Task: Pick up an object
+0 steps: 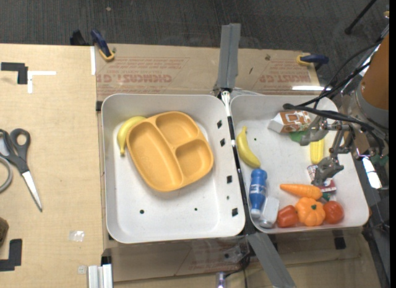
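The two-finger gripper (326, 170) hung low in the right white bin (272, 147), near its right edge, just above the orange plastic carrot (301, 189). How its pincer stood, I cannot tell. Nothing looked lifted; grasping remained.

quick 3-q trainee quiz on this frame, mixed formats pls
1. True or false: the orange divided plate lies in the right bin.
2. Multiple choice: what lies directly beside the blue bottle, toward the back of its bin? A) scissors B) a banana C) a pumpkin
3. Fill in: the gripper is over the ____ bin, just above the carrot.

Key
1. False. The plate sits in the left bin, partly over a second banana.
2. B. The banana lies just behind the bottle; the scissors are out on the bench, and the pumpkin is at the front.
3. right
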`<state>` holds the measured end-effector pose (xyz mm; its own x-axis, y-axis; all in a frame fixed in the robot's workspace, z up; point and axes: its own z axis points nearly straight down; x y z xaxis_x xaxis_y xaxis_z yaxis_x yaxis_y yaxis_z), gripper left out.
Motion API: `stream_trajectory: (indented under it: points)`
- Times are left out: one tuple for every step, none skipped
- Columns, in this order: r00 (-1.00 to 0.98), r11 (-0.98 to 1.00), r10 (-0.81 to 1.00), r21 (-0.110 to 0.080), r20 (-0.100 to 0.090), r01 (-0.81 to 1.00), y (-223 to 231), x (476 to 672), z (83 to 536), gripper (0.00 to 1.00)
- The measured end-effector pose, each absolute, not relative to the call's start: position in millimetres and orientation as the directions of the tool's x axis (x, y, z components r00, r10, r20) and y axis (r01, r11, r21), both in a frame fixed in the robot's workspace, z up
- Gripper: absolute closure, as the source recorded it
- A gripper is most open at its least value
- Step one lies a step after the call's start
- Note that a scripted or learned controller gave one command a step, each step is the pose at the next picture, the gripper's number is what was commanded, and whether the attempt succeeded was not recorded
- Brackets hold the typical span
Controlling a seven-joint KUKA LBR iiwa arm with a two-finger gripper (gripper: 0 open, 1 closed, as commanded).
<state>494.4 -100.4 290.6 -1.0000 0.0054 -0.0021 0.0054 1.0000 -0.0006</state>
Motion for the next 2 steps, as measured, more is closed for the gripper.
stream_trajectory:
  points:
    - [-0.998, 0.998, -0.06, 0.0, -0.001, -0.06, -106, 506.3, 140, 0.0]
    - [-0.999, 1.0, -0.021, -0.004, -0.035, -0.021, -107, 504.4, 103, 0.0]
